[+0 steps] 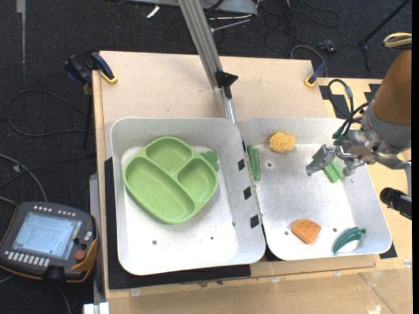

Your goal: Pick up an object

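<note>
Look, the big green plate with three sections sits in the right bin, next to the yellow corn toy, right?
Not quite. The camera view shows the green plate in the left bin, alone there. The yellow corn toy lies in the right bin, near its far edge.

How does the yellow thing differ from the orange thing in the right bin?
The yellow piece is rounded and bumpy; the orange piece is flatter with angled corners. The yellow piece lies near the bin's far edge, the orange piece near its near edge. The yellow piece is pale yellow, the orange piece a deeper orange. Both are small and lie loose, apart from the gripper.
</note>
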`<move>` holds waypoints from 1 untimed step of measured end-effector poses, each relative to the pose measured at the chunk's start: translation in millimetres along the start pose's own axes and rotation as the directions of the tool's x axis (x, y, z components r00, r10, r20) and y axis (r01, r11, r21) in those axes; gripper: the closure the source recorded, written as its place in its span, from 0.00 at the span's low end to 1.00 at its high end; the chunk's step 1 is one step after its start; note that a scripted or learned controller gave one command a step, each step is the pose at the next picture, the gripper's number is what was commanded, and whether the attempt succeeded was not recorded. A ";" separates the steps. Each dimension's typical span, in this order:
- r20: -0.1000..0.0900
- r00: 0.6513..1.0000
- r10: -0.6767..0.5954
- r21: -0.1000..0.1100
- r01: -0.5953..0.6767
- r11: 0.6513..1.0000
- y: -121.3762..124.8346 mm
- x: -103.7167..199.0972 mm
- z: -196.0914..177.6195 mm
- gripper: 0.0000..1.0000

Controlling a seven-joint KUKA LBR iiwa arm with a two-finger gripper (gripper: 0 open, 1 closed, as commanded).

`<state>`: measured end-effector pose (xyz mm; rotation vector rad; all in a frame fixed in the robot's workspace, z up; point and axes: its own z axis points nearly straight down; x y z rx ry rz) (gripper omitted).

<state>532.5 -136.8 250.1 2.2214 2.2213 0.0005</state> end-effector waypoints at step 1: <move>0.000 1.000 -0.002 -0.002 0.002 1.000 0.7 0.3 -10.0 1.00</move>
